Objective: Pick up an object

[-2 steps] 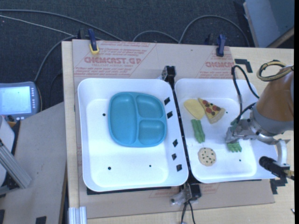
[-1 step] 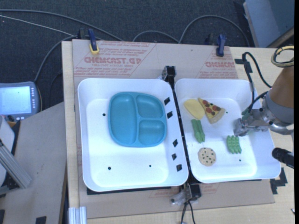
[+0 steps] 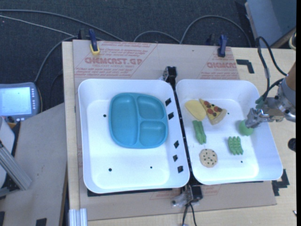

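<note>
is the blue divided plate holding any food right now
Empty. The blue plate sits in the left bin with all three compartments bare.

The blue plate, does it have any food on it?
No, the blue plate lies bare in the left bin; the pizza slice and cookie lie in the right bin.

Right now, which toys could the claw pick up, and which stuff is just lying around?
For the job: claw, green toy beside it, pizza slice, yellow piece, green pod, cookie, ridged green piece.

Lying about: blue tray, clamps, small screen.
</note>
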